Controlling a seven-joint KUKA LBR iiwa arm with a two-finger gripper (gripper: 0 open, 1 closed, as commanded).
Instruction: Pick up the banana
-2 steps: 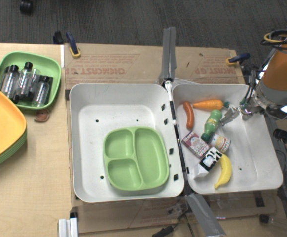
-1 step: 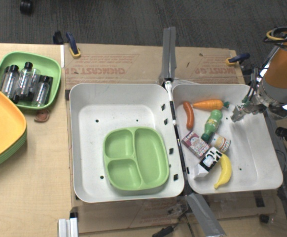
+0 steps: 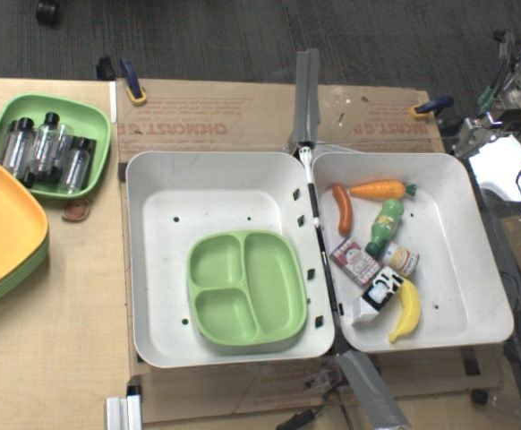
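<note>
The gripper (image 3: 511,70) hung at top right, finger state not possible to tell; banana (image 3: 406,310) lay well below & left of it in right bin (image 3: 475,240), long axis approx vertical, touching the b/w carton (image 3: 381,291)

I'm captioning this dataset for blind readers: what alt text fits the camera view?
A yellow banana lies at the near edge of the right white bin, beside a black-and-white carton, with an orange carrot and green bottle behind. The left white bin holds a green divided tray.
</note>
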